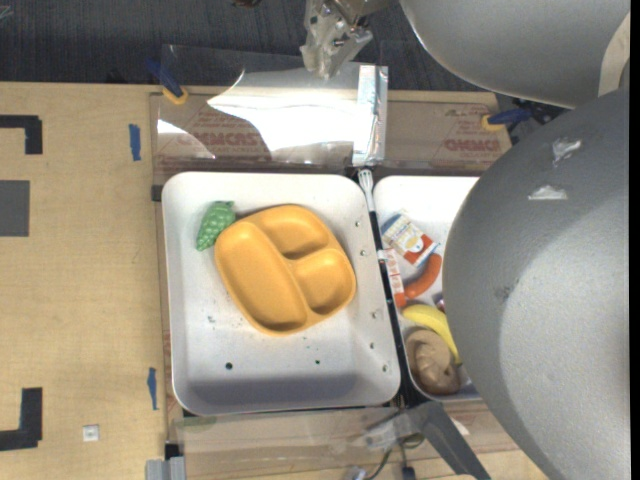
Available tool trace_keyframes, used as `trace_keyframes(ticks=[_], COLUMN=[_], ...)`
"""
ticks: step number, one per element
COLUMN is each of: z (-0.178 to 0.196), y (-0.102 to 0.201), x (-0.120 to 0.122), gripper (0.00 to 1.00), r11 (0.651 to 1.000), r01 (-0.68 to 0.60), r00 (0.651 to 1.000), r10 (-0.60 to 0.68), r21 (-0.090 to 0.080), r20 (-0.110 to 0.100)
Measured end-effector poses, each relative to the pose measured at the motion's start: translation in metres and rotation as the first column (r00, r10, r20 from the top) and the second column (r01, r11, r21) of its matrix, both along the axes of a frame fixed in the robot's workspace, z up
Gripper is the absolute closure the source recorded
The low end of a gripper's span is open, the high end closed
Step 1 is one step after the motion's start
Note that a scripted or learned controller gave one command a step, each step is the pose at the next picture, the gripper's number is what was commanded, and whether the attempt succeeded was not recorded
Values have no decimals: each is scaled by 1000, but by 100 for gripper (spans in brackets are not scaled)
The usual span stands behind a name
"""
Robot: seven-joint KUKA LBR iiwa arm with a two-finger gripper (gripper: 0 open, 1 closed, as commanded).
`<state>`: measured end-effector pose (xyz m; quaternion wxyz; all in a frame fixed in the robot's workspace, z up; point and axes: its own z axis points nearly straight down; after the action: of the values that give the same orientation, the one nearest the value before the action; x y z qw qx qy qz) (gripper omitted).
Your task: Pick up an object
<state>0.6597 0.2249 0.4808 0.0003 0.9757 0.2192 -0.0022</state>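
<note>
My claw (330, 53) hangs beyond the far rims of both bins; whether it is open or closed I cannot tell, and nothing is seen carried in it. The pick is, by my judgement, not yet made. Nearest below it lies a clear plastic sheet (290, 118) on the tabletop. Further on, the left bin (180, 298) holds a yellow divided plate (285, 268) touching a green toy (213, 223), with bare floor around. The right bin's carton (405, 236) and banana (432, 323) crowd its wall beside my arm.

A yellow-orange plate (286, 268) and a green bunch (213, 224) were seen in the white bin (290, 383). A yellow banana (432, 324) was noted.
</note>
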Motion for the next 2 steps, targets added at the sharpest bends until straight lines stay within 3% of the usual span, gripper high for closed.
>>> trace_keyframes(ticks=[1, 2], z=[0, 0], y=[-1, -2], x=[-1, 2], gripper=[100, 100], r11=[983, 971], r01=[182, 241], r00=[983, 971], r10=[-182, -241], r21=[-2, -3], r20=[1, 0])
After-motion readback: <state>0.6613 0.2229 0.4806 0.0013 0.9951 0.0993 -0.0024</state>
